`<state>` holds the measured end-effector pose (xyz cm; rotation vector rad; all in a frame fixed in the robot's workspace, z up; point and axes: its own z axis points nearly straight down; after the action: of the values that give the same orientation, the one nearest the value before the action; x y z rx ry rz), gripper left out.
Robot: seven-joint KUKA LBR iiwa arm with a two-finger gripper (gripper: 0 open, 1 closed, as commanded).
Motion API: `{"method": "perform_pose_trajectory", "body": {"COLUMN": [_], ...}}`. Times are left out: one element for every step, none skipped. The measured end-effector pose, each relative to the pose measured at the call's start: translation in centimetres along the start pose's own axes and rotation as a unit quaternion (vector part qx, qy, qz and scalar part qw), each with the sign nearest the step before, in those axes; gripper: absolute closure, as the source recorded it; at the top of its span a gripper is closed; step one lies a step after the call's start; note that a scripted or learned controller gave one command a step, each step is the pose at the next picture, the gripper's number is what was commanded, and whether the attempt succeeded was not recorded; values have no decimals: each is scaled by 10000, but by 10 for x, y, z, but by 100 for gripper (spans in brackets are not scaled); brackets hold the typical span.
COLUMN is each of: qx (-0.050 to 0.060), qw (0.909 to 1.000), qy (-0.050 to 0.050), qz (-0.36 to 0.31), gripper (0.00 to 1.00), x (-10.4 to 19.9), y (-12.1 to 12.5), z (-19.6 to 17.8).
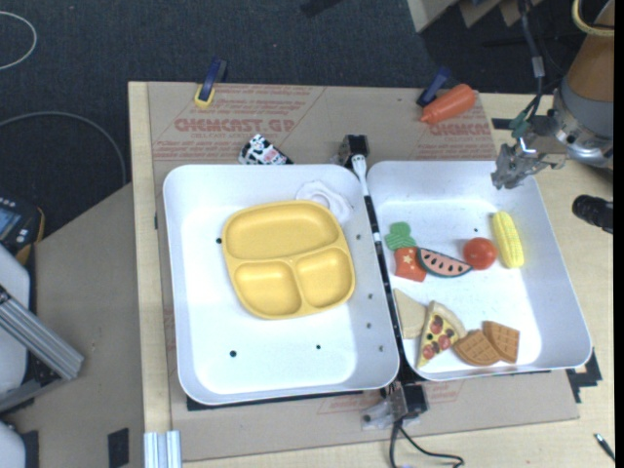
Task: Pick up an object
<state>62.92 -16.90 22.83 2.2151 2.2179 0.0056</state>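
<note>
- Nearest the camera, the front of the right bin (556, 291) holds a pizza slice (439, 331) beside two ridged brown waffle pieces (487, 343), the three lying close together by the front rim.
- The left bin (195, 339) holds a yellow plate (288, 258) (smooth plastic, rounded corners, three compartments, nothing in them); a few small dark specks dot the white floor around it.
- Further back in the right bin lies a row: a green piece (399, 235) touching a red block (409, 264), then a watermelon slice (444, 262), a tomato (479, 253) and a corn cob (507, 239), the tomato just beside the corn.
- A pale crumpled thing (325, 195) sits at the left bin's back right corner; too washed out against the white to name.
- The hand (509, 172) hangs over the right bin's back rim, above and behind the corn, touching no toy; its fingers are small and dark and I cannot tell whether they are apart or together. The arm runs off the right edge.
- Farthest, on the cardboard-covered tabletop (322, 115) behind the bins: a black-and-white item (263, 151), a yellow-and-blue clamp (208, 84) and an orange carrot-like toy (448, 103).
</note>
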Motion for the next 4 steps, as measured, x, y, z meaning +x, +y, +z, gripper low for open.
{"method": "perform_pose_trajectory", "body": {"qx": [46, 53, 55, 58], "qw": [10000, 10000, 10000, 10000], "qy": [26, 29, 29, 22], "qz": [-21, -30, -30, -17], "gripper": [100, 100, 100, 100], "x": [56, 119, 183, 211], "y": [-16, -24, -30, -43], "z": [-7, -8, -6, -7]}}
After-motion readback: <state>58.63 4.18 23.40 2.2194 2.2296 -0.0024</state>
